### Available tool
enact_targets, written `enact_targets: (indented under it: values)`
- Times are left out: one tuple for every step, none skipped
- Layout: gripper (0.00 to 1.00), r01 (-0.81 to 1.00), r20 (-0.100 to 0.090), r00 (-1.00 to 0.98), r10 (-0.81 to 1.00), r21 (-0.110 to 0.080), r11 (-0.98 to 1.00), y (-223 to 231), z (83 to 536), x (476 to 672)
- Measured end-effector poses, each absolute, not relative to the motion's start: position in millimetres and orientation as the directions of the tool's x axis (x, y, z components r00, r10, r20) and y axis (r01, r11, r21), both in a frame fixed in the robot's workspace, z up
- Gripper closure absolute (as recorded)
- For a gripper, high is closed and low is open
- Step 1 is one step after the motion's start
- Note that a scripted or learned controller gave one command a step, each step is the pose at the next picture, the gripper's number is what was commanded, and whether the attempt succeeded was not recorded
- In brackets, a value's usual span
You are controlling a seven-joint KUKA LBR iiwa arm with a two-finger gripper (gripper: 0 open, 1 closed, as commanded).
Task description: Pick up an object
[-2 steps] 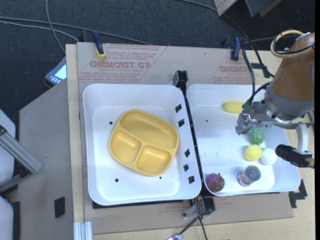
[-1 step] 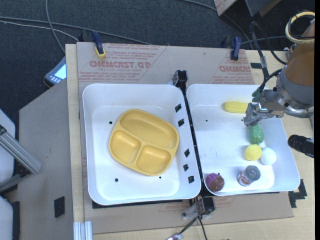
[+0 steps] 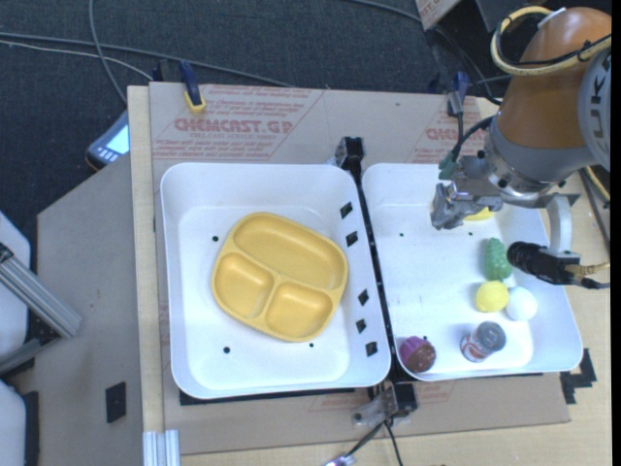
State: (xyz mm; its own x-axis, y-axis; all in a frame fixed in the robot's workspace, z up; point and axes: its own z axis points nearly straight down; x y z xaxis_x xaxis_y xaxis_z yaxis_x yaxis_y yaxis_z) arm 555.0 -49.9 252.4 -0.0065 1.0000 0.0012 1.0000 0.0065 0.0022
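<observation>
Nearest us, at the six o'clock edge of the right bin [image 3: 568, 352], we see a small purple object [image 3: 418, 353] and, toward its three o'clock, a little can [image 3: 484, 340] lying near the front wall. Up from these, toward twelve o'clock, sit a yellow ball [image 3: 491, 296] and a white ball [image 3: 522, 305] just beside each other, with a green object [image 3: 498, 257] close above them. The left bin [image 3: 184, 260] carries a yellow divided plate [image 3: 279, 275] near its centre. The gripper [image 3: 449, 212] hangs over the right bin's far half, at about eleven o'clock from the green object, with something yellow [image 3: 476, 215] showing at its three o'clock side; we cannot tell whether that piece is a loose item or whether it touches the tool. We cannot tell whether the jaws are released or clenched, and we see nothing gripped between them. We judge the task as barely begun: every item we can make out lies in the bin, nothing is lifted, and the descent, the closing and the lift all remain to be done.
</observation>
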Motion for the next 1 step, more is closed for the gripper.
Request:
enact_targets:
  values:
    - [1.0, 1.0, 0.001, -0.005, 1.0, 0.003, 0.005, -5.8, 255.1, 578.5]
